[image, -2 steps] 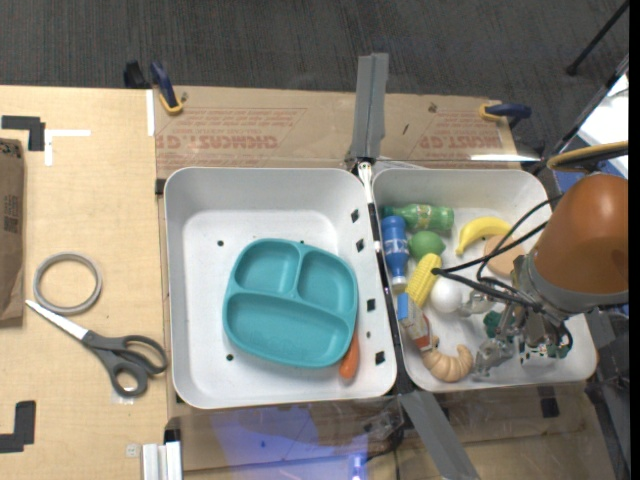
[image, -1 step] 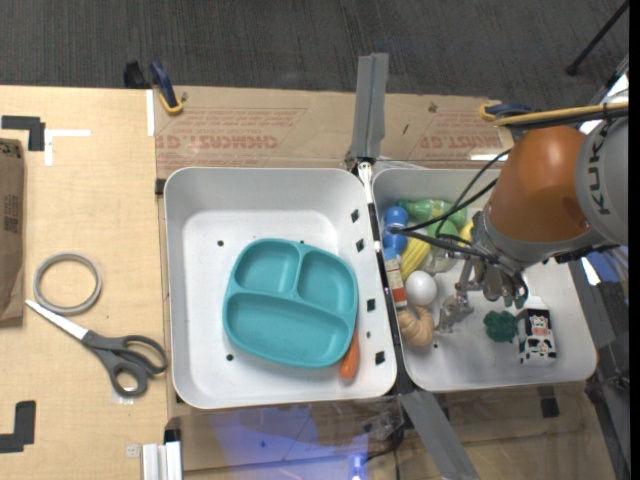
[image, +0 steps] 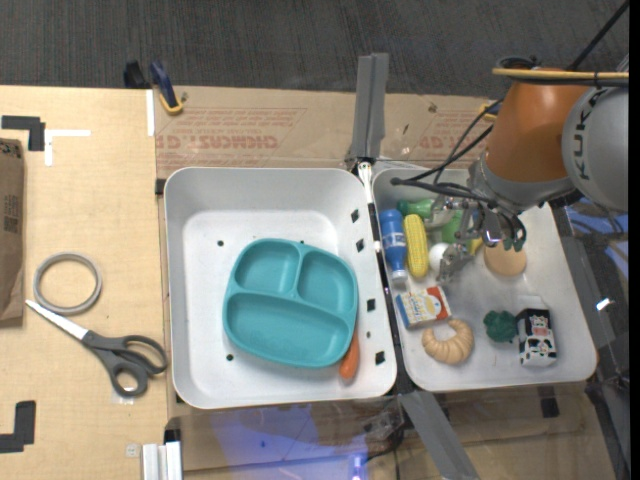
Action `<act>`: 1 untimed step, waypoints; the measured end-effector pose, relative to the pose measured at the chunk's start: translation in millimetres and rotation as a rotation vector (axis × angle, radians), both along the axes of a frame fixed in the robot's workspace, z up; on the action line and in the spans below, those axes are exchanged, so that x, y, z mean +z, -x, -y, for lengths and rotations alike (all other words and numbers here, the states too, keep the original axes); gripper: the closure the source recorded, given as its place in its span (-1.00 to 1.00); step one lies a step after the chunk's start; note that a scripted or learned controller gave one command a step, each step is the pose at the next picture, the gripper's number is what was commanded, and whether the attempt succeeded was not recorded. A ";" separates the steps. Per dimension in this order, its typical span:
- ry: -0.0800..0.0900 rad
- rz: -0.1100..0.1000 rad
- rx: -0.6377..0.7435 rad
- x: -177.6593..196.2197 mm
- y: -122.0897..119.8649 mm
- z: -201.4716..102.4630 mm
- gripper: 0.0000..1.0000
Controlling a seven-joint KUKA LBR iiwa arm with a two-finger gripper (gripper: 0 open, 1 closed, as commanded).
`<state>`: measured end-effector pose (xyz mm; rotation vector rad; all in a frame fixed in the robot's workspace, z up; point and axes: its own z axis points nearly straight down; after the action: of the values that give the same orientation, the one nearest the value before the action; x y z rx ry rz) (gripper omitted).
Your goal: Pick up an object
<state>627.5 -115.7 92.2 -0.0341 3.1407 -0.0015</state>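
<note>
— Where's the gripper (image: 462, 240)?
— Low in the right bin (image: 560, 268), among the corn (image: 416, 245), bottle (image: 392, 244) and egg (image: 505, 260). Whether it's open or holding anything, I cannot tell.
— And nearer the front?
— A carton (image: 421, 307), bun (image: 447, 340), green lump (image: 500, 324), cow box (image: 536, 336).
— The left bin (image: 190, 268)?
— Teal plate (image: 290, 303), carrot (image: 349, 360) beside it.

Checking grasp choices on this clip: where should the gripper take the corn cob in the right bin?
Grip the corn cob across its middle, coming straight down from above. It lies flat with its long axis running up and down the view, so the fingers should close across its narrow width. The blue bottle lies close on one side, leaving little room.
</note>
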 end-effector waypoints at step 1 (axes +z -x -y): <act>0.001 0.006 0.003 10.9 -2.0 -1.1 1.00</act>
<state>629.5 -114.6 103.2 -0.0391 3.1343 -0.0033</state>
